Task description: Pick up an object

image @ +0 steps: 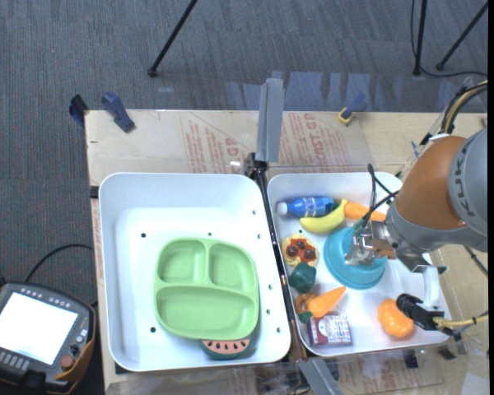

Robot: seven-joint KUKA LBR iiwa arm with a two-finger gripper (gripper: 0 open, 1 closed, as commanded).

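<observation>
Far to my left a green tray sits in the left bin. Nearer left: tart, green block, carrot. My gripper is over the blue bowl; can't tell its state. Banana and bottle up-left, orange down-right.

blue bowl, upright, right bin

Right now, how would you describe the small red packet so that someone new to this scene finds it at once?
Look in the right bin, along its near edge. The red packet lies flat there, just below the toy carrot and left of the orange fruit. It is the only rectangular, dark red item with a pale label among rounded, bright toys.
</observation>
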